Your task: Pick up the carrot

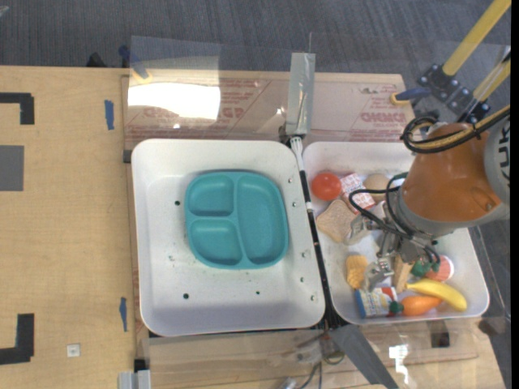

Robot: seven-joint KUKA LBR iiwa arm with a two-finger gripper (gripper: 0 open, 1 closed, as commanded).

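Hovering hand (388,267) in R bin (478,298) | carrot (420,305) just beside

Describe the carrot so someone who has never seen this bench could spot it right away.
Look in the right bin, the one crowded with toy food. At its near edge lies the carrot, just below the banana. It is orange with a green tip, while the banana is yellow.
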